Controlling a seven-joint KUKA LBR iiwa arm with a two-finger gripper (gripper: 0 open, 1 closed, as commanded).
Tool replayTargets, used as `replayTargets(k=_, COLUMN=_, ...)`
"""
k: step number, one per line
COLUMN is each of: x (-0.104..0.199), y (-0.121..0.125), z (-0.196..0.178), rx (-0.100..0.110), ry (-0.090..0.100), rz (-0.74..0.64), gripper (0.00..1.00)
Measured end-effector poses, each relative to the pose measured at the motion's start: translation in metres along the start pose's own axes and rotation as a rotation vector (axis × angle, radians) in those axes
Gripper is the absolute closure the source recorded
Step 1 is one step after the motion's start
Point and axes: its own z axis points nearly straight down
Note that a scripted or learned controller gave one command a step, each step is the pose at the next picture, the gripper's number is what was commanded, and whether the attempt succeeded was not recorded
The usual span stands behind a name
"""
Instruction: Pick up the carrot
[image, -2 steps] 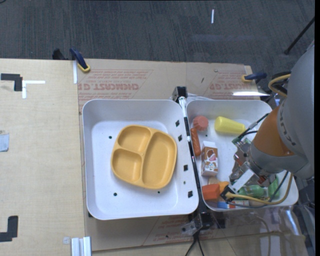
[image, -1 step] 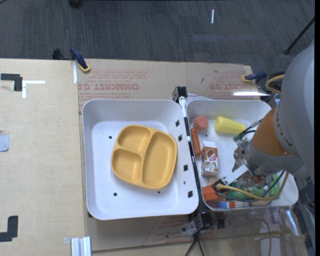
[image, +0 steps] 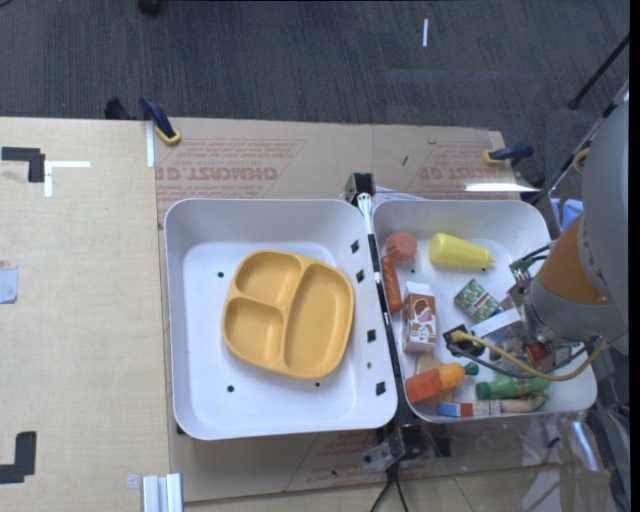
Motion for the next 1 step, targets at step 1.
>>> replayTargets(k=1, x=0.0057, y=-0.0488, z=0.0035, rx=0.007, ry=-0.014, rz=0.003, gripper=0.00)
